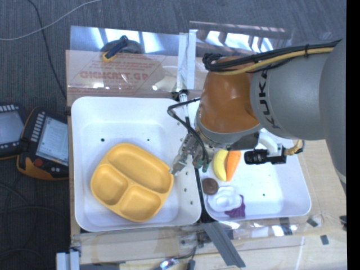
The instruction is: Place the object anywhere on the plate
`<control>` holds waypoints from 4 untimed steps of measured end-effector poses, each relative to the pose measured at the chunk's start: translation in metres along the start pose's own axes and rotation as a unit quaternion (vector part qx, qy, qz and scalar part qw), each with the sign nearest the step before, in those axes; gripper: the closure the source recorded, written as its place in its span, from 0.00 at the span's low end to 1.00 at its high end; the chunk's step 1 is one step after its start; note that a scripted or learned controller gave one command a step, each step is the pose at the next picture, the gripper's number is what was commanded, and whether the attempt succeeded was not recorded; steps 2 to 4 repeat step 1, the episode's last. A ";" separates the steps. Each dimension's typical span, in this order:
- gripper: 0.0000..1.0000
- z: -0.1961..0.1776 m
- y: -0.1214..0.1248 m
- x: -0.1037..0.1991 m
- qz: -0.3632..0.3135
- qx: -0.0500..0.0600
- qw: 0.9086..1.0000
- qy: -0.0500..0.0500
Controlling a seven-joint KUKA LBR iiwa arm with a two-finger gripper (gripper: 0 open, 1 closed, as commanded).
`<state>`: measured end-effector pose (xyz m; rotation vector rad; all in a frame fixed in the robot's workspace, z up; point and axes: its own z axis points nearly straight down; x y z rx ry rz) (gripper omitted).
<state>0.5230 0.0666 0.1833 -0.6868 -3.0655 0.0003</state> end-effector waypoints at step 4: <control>1.00 -0.037 0.100 0.027 -0.114 -0.001 0.993 -0.001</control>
